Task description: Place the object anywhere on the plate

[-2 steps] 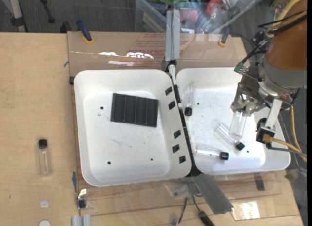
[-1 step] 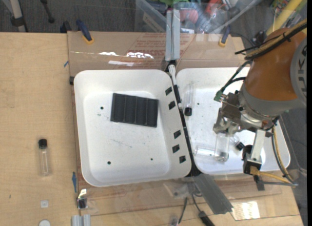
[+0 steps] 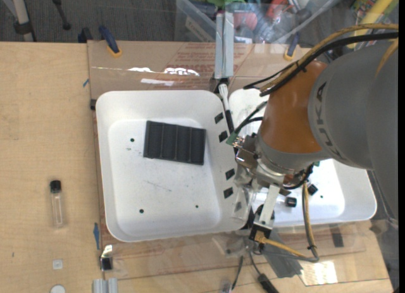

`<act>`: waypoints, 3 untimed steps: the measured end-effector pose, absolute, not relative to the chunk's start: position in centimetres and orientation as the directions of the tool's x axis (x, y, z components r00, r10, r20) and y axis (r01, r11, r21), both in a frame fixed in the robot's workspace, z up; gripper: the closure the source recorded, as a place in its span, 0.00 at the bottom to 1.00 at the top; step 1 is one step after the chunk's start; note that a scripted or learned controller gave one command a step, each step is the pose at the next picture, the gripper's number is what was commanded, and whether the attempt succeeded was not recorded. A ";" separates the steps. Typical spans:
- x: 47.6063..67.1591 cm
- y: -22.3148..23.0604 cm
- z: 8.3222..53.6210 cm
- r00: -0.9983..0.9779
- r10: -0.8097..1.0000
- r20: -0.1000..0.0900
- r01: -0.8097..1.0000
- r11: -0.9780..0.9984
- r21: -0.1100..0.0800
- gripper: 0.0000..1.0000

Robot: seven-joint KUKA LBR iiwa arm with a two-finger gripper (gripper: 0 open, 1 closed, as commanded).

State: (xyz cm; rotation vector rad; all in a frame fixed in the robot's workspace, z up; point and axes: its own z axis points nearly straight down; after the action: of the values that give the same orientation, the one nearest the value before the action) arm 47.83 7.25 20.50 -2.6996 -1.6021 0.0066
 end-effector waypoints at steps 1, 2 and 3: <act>54.8 19.7 20.2 0.589 0.808 -0.002 0.808 -0.589 -0.002 1.00; 47.8 22.5 13.2 0.769 0.639 -0.003 0.639 -0.769 -0.002 1.00; 47.9 22.4 20.9 0.179 0.984 0.000 0.984 -0.179 -0.001 1.00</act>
State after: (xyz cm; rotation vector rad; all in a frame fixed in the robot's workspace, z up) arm 47.90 22.43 20.91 -2.4121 -2.0123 0.0012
